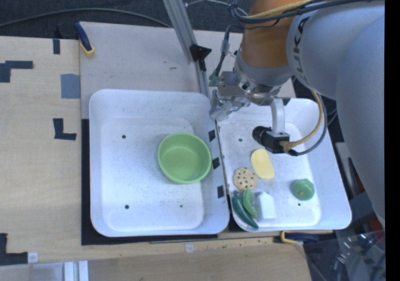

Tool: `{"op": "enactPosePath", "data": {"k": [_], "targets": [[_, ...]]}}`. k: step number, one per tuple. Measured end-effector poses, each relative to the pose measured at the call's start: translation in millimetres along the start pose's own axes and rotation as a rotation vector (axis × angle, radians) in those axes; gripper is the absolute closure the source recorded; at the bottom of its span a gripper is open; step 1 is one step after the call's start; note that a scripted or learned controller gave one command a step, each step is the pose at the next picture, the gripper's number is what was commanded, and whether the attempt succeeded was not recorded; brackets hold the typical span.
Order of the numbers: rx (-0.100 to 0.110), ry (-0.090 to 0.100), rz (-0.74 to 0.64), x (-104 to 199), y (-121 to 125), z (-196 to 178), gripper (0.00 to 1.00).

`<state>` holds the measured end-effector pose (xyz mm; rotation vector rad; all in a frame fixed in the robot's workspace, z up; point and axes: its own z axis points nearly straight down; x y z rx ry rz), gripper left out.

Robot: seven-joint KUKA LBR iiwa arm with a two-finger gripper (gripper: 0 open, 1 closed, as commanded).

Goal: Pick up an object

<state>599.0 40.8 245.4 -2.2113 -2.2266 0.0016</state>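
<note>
My gripper [222, 107] hangs below the orange-banded wrist, over the far left corner of the right bin [325, 211], close to the wall shared by the two bins. Nothing shows held in it. In the right bin lie a yellow oval piece [262, 164], a round brown cookie [244, 178], a small green lump [303, 189], a long dark green piece [245, 206] and a small white block [267, 205]. They sit in the near half of that bin, well below the gripper. A green bowl [184, 158] stands upright in the left bin [109, 148].
A slanted metal pole [178, 17] rises behind the bins, next to the gripper. A black fitting with a yellow hose [272, 139] hangs from the arm above the right bin. The large grey arm body covers the right bin's far right side.
</note>
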Motion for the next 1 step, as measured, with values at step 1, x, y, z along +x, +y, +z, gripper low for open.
{"op": "enactPosePath", "data": {"k": [1], "targets": [[0.0, 0.0, 0.0, 49.0, -23.4, -3.1, 1.0]]}}
